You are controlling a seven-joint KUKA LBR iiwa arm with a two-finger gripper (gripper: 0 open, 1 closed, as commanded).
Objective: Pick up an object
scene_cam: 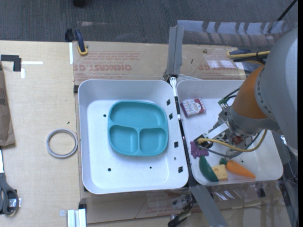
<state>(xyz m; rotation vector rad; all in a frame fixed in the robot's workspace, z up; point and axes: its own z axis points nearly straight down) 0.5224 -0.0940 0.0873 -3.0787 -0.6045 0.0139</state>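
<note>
The right bin (208,86) holds a small red-and-white packet (192,107) near its back left. At its front lie a purple toy (198,149), a green pepper-like piece (207,169), a yellow block (219,171) and an orange carrot (240,169). The arm's grey body and orange band (248,100) hang over the bin's right half. My gripper (232,138) sits low in the bin just above the carrot and yellow block, wrapped in cables, with its tips hidden. A teal divided plate (138,128) rests in the left bin (90,141).
A grey tape ring (62,143) lies on the wooden bench left of the bins. Scissors (7,197) sit at the bench's front left corner. A brown bag (5,108) is at the left edge. A metal divider post (174,51) rises between the bins at the back.
</note>
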